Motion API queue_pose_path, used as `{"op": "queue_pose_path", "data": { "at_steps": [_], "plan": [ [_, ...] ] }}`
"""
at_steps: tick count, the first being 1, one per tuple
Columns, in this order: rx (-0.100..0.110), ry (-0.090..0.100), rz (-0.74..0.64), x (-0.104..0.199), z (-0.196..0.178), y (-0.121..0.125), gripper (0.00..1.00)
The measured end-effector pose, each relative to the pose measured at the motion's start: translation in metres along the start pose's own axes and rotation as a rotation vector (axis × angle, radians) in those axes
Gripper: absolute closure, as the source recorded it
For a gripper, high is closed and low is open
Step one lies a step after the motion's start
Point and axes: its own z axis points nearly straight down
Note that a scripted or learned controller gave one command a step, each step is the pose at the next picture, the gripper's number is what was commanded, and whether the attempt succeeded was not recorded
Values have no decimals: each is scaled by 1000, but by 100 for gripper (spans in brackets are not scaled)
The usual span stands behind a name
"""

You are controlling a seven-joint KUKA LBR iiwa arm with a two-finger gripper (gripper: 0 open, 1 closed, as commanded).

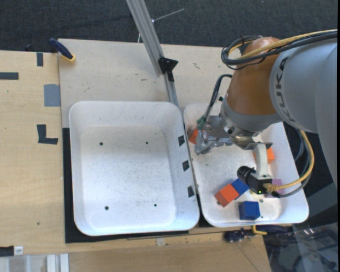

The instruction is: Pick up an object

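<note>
My gripper [202, 145] hangs low over the upper left part of the right bin [294, 208], close to the wall shared with the left bin. A small orange-red piece [192, 136] shows just left of the gripper, partly hidden by it; whether it is held cannot be seen. Nearer the front of the right bin lie an orange block [226, 195], a blue block [239, 186] touching it, and a blue cube [249, 210]. A small orange piece [270, 155] and a small purple piece [276, 182] lie further right.
The left bin [79, 152] stands beside the right one, their rims meeting. A grey metal rail [150, 33] slants down from the top to the bins' shared corner. The arm's bulk covers the right bin's back part.
</note>
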Motion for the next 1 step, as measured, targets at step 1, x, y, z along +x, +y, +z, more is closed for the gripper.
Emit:
{"op": "queue_pose_path", "data": {
  "at_steps": [1],
  "plan": [
    [0, 0, -2, 59, 6, -15, 100]
  ]
}}
